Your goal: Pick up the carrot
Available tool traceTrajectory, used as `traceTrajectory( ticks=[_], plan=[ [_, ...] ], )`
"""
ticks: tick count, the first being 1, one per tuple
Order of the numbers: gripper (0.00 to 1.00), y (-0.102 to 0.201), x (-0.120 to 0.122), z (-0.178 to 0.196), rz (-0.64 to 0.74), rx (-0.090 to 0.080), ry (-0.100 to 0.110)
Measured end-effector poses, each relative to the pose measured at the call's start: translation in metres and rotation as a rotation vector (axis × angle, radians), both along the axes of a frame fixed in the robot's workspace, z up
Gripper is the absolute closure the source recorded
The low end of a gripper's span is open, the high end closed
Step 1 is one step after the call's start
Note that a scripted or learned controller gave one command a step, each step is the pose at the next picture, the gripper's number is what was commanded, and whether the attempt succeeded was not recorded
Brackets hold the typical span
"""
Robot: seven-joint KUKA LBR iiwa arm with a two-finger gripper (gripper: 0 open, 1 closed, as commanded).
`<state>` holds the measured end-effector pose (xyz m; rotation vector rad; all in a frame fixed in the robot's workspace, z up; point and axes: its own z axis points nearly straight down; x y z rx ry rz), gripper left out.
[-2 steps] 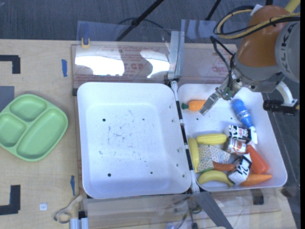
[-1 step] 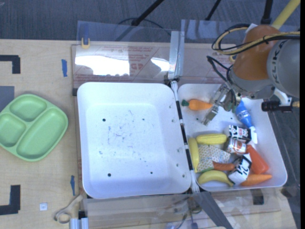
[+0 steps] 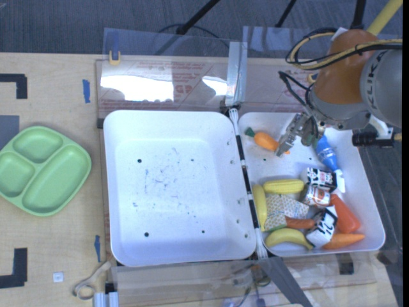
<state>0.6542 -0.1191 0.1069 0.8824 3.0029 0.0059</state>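
The carrot (image 3: 265, 141), short and orange with a green top pointing left, lies in the back left part of the right bin (image 3: 374, 203). My gripper (image 3: 284, 147) reaches down at a slant from the right, and its tip is right at the carrot's right end. The view is too small to tell whether it touches or grips the carrot. The grey arm with its orange band (image 3: 342, 69) hangs over the bin's back right corner.
In the right bin, a blue bottle (image 3: 326, 153) lies just right of the gripper. Nearer the front are bananas (image 3: 284, 186), a black-and-white carton (image 3: 321, 179), a mesh bag (image 3: 284, 206) and red and orange pieces (image 3: 345, 217). The left bin (image 3: 172, 184) adjoins. A green divided plate (image 3: 41, 169) sits far left.
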Motion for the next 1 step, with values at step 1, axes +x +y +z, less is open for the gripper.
traceTrajectory(
  ticks=[1],
  plan=[
    [1.00, 0.0343, -0.0079, 0.0798, 0.081, -0.001, 0.005]
  ],
)
